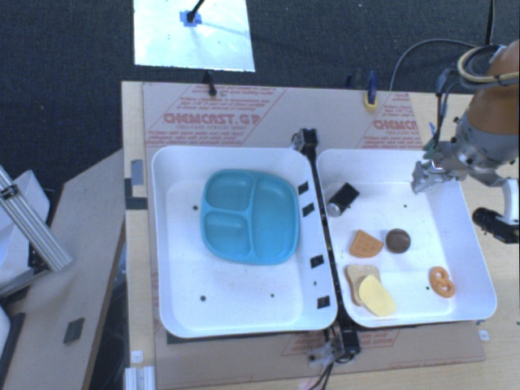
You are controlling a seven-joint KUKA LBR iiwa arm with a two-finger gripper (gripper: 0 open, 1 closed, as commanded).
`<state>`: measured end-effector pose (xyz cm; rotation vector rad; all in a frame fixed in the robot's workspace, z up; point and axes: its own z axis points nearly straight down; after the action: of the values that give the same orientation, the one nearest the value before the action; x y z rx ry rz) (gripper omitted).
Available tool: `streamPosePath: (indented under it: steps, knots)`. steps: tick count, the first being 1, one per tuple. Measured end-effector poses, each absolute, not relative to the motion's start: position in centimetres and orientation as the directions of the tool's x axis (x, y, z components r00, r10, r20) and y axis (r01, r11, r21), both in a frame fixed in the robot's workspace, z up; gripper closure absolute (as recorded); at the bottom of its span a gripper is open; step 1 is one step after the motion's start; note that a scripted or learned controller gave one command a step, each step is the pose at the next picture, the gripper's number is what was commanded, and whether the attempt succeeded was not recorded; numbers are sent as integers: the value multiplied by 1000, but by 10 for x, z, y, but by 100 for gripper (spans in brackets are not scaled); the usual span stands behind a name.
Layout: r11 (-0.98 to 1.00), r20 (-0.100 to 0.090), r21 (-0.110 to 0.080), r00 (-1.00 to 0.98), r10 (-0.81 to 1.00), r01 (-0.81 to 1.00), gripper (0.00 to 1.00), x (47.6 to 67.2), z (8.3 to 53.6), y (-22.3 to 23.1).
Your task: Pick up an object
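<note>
Toy foods (pixel 382 270) lie in the right white bin (pixel 479 250) on a cardboard-topped bench (pixel 244 116).

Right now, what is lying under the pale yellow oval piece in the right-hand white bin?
The pale yellow oval piece lies on a tan bread-like slice, covering its lower right part. The slice's upper left shows; whatever sits beneath the overlap is hidden.
</note>
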<state>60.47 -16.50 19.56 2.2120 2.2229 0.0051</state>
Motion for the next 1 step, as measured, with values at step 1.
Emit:
streamPosePath:
  steps: [1]
  knots:
    - [6, -1, 6, -6, 1000, 1000, 100, 606, 232, -165]
